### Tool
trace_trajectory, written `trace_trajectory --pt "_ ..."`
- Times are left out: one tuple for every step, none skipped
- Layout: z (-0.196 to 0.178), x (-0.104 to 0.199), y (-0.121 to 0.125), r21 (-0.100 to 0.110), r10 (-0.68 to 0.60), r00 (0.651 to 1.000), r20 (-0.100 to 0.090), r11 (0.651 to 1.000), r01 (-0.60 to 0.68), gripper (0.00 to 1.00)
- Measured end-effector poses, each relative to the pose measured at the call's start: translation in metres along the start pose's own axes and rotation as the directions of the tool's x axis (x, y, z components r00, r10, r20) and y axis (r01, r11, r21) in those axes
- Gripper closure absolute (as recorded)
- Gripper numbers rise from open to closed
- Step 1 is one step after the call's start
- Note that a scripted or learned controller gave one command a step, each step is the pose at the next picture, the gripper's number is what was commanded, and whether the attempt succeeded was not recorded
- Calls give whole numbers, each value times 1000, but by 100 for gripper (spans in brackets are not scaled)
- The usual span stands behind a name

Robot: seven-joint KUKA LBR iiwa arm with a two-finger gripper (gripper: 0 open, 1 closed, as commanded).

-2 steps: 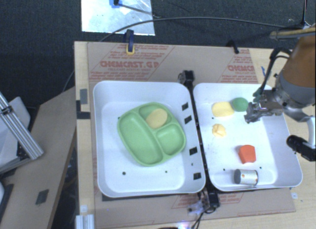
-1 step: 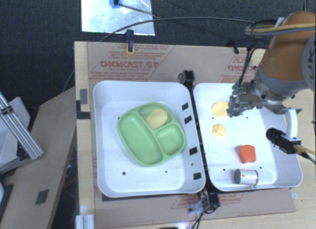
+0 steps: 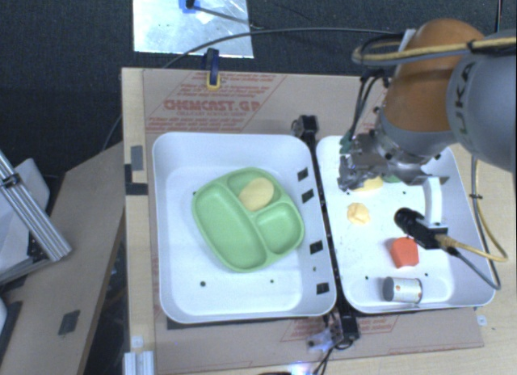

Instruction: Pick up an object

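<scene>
Low by the right bin's (image 3: 472,204) far edge, jaws (image 3: 353,173) unreadable.

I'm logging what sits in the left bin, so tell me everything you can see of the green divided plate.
The green divided plate is pale green, looks like smooth plastic, and has rounded corners. Raised ridges split it into one long compartment and two smaller ones. It lies flat, turned at a slant, on the floor of the left bin, near its middle and apart from the walls. A yellow lump rests in the upper small compartment; the other compartments show only green.
</scene>
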State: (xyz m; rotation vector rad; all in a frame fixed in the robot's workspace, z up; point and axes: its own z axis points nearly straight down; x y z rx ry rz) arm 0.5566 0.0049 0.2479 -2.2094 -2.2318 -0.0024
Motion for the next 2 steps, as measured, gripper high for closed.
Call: trace_trajectory --pt "15 47 16 -1 1 1000 1 1000 -1 100" --pt "10 93 27 -4 1 1000 0 1000 -1 100"
